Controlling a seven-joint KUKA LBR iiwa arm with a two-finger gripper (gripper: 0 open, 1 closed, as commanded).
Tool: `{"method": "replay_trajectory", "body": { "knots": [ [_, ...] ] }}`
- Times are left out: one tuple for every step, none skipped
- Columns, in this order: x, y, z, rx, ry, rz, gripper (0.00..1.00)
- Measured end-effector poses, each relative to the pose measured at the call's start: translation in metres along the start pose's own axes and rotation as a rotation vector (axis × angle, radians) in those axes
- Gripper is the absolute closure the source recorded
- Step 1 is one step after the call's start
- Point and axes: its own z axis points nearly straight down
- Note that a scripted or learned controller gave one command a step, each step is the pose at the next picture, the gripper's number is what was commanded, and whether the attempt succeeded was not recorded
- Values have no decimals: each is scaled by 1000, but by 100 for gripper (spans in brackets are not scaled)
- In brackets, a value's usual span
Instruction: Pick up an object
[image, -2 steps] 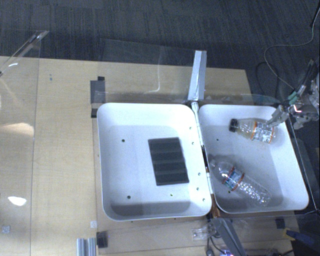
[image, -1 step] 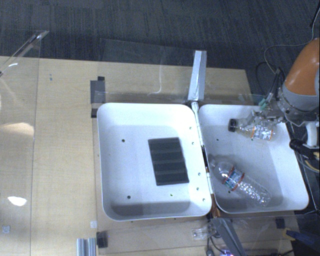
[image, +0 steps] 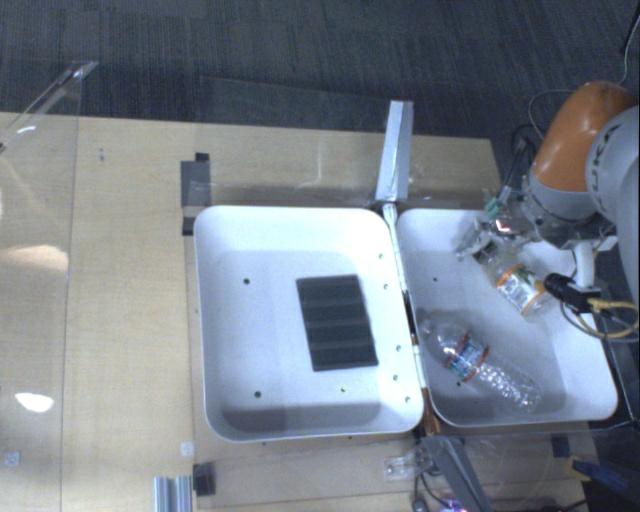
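gripper (image: 497, 232) low over far side of right bin (image: 600, 385), fingers' spread: cannot tell. small bottle (image: 517, 288) just beside it, clear bottle (image: 478, 362) nearer front. step: reaching. next: centre over small bottle, descend, close.

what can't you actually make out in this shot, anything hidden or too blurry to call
- Gripper, camera view: small and blurred, partly under the arm's wrist; open or shut cannot be told.
- Small bottle in the right bin: label too small to read.
- Clear plastic bottle: see-through, its outline fades into the white bin.
- Dark ridged block in the left bin: what it is stays unclear.
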Motion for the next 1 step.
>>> {"method": "replay_trajectory", "body": {
  "knots": [
    [-4, 15, 27, 4, 1, -140, 0]
  ]
}}
